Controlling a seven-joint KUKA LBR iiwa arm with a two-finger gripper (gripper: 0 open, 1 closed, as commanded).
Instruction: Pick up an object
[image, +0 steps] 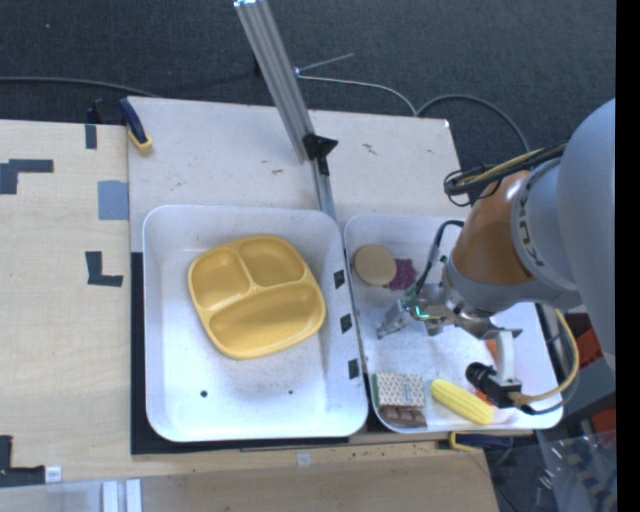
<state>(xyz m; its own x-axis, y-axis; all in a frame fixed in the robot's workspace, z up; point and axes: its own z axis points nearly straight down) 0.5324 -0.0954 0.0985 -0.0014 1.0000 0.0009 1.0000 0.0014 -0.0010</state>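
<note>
In the right bin (530, 415), a tan disc (375, 265) and a purple piece (404, 272) lie at upper left, a patterned block (400, 393) and a corn cob (462, 400) along the bottom. The tool (395, 320) hangs mid-bin, fingers apart, clamped on nothing. The left bin (170, 400) holds a yellow tray (257, 295) on the tabletop (60, 300).

Arm (560, 230) cut off by the right edge, its wrist covering part of the right bin (400, 350), small purple object (404, 272) beside the round tan piece (374, 265) too blurred to identify, gripper (395, 320) fingers indistinct.
</note>
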